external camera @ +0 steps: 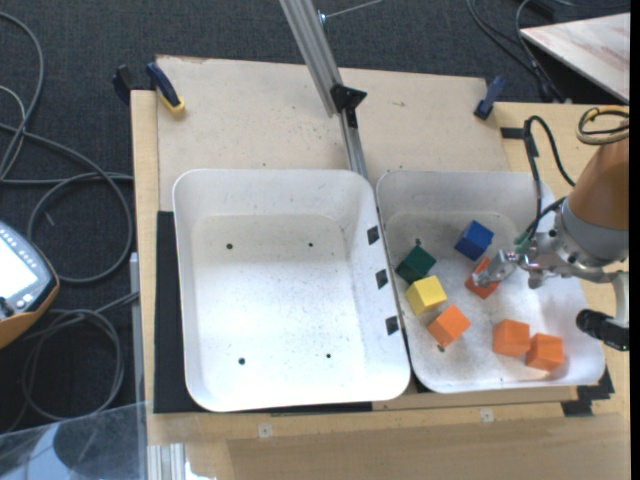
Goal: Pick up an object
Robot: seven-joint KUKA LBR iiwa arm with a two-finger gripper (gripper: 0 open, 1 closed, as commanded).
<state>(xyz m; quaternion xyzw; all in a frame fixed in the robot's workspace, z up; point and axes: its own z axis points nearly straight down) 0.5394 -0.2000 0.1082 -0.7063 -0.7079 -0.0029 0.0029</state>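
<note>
A small red-orange block [482, 278] lies in the right bin [440, 190], right at the tip of the pincer [497, 265]; whether the pincer grips it or merely touches it, I cannot tell. Just beyond the pincer sits a blue cube [474, 239]; further left, a green cube [415, 264] and a yellow cube [426, 294]. Nearer the camera lie three orange cubes [448, 324]. The risk, as I judge it: an off-centre contact tips or nudges the block aside, so the lift comes up with nothing.
</note>
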